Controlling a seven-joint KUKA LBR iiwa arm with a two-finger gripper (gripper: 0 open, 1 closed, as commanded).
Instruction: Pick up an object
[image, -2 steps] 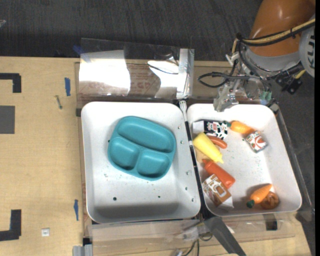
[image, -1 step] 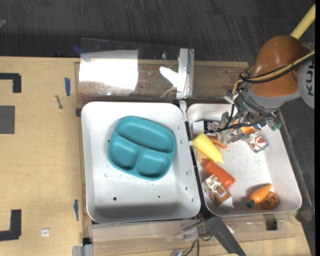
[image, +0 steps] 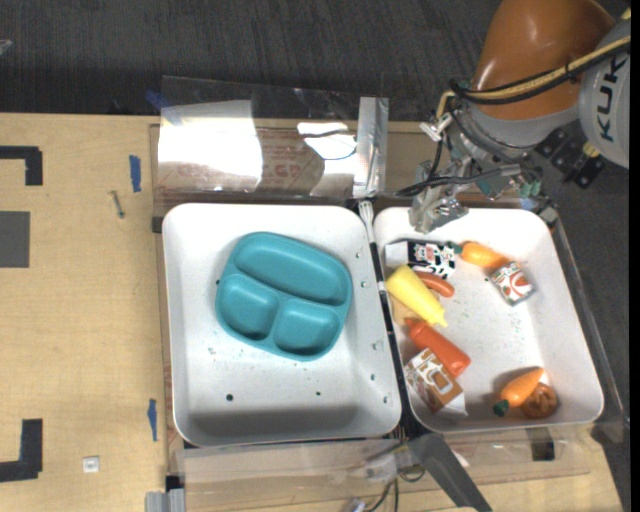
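My gripper (image: 438, 212) hangs over the far left corner of the right bin (image: 570, 300), just above and behind a black-and-white cow-patterned carton (image: 432, 257). Nothing shows held under it. Close by lie a yellow banana-like piece (image: 414, 296), a small orange carrot (image: 480, 254) and a red-and-white mini carton (image: 512, 283). Nearer the front are an orange-red piece (image: 440, 346), a brown carton (image: 433, 381), a carrot with a green top (image: 520, 387) and a dark brown round piece (image: 542, 402).
The left bin (image: 190, 380) holds a teal three-compartment plate (image: 284, 293). A clear plastic sheet and a metal strip (image: 370, 150) stand behind the bins. The arm's orange band (image: 530, 45) looms over the right bin's far side.
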